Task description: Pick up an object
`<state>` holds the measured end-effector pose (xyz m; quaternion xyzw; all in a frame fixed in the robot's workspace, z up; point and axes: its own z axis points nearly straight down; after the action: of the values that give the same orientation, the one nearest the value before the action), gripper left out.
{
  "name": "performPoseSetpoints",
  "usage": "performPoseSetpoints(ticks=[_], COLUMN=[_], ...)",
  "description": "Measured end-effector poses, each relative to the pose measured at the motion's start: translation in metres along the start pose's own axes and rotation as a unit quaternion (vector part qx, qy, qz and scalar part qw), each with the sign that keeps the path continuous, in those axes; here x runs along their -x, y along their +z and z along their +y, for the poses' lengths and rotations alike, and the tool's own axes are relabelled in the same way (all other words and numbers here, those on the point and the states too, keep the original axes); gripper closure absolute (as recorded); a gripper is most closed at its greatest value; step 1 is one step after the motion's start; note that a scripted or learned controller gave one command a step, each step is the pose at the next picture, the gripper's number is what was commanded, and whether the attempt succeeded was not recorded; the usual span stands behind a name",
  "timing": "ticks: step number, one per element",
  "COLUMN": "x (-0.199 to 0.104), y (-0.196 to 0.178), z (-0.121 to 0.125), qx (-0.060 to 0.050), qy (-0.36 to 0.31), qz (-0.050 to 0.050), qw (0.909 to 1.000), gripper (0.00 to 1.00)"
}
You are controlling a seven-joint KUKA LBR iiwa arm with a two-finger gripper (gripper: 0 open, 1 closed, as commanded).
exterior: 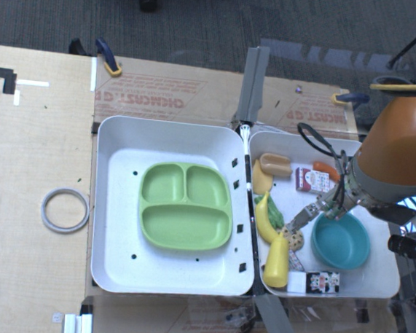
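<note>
Right bin (390, 286) holds banana (264, 217), yellow bottle (277, 260), teal bowl (341, 240) near its right edge; left bin (108, 211) holds green divided plate (186, 206). Gripper (302, 219) beside banana, nothing visibly held, opening unclear.

Grey arm (381, 188), broad orange band, black cable loop, slim metallic pincer (299, 221).
</note>
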<state>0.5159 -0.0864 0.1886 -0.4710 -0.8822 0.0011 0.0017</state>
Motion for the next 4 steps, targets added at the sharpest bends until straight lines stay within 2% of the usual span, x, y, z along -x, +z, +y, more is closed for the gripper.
performPoseSetpoints(ticks=[1, 2, 3, 4], x=[0.001, 0.009, 0.011, 0.003], y=[-0.034, 0.096, 0.089, -0.001], z=[0.002, -0.013, -0.013, 0.025], qx=[0.0, 0.0, 0.0, 0.0], qy=[0.116, 0.002, 0.004, -0.003], qz=[-0.001, 0.001, 0.0, -0.001], qw=[0.9932, 1.0, 1.0, 1.0], gripper=[0.0, 0.0, 1.0, 1.0])
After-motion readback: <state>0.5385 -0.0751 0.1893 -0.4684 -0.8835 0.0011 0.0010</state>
